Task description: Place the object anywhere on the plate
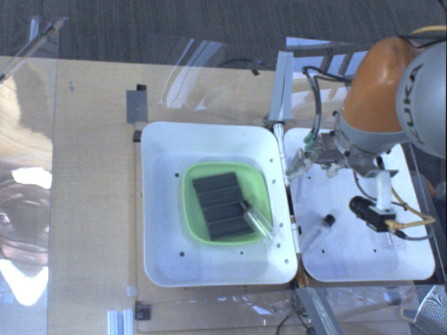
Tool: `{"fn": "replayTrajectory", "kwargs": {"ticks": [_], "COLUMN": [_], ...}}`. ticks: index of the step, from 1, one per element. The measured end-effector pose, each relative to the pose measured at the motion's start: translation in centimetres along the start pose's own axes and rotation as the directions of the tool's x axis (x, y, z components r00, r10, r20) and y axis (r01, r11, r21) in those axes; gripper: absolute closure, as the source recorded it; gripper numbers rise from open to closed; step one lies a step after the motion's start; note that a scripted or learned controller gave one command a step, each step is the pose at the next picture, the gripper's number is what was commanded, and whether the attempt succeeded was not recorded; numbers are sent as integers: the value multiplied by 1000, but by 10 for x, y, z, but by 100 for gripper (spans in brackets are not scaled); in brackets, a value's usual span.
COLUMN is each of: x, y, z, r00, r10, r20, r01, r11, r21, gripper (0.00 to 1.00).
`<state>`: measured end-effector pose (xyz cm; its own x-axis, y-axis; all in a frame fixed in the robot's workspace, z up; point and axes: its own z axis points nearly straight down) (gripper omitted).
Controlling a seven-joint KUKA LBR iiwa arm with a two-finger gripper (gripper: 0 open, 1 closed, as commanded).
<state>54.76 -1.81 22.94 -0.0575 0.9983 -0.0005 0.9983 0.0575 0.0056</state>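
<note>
From the camera view, the arm [391,96] reached in over the far half of the right bin [419,267], its wrist hanging near that bin's far left corner, close to the wall shared with the left bin [157,208]. The tool end was bunched under the wrist among cables, and I could not tell how the jaws stood. I saw nothing between them.

I took the task's thing to be the small vial [318,229], which lay on the right bin's floor near the left wall, toward the near edge. It was apart from the arm, on the near side of the wrist and slightly to the right. Its long axis ran diagonally, with the black cap toward the far right and the clear body toward the near left.

The green plate [190,208] sat in the middle of the left bin, carrying a dark ridged block [220,204] and a clear tube [257,220] at its right rim.

By my reading, the pick was not yet made. The move would need a descent toward the near edge, with the jaws turned across that diagonal.
</note>
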Motion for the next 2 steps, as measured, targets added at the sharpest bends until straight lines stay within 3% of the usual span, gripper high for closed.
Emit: {"fn": "replayTrajectory", "kwargs": {"ticks": [1,2], "x": [2,-19], "y": [-14,-19], "z": [7,17], "r00": [998,993], "r10": [66,122], "r20": [-1,-1], "r01": [-66,-122], "r11": [998,993], "r21": [2,0], "gripper": [0,0]}}
